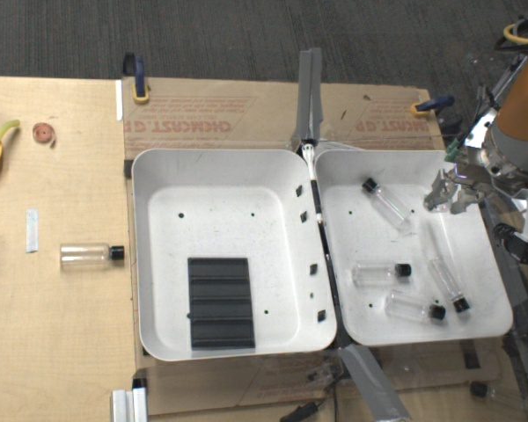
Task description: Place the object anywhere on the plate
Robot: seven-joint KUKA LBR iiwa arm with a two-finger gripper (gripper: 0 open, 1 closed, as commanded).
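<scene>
Open floor surrounds the ridged black plate (220, 303) in the left bin (158, 236); four clear vials (385, 202) crowd the right bin (475, 323).

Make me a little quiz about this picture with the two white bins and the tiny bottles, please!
1. True or false: the dark ribbed plate lies in the right bin.
2. How many clear bottles with black caps lie in the right bin?
A. two
B. four
C. six
3. Fill in: one more clear bottle lies outside the bins on the ______ bench top.

Key
1. False: it lies in the left bin.
2. B, for example the one nearest the gripper, bottle.
3. wooden
</scene>
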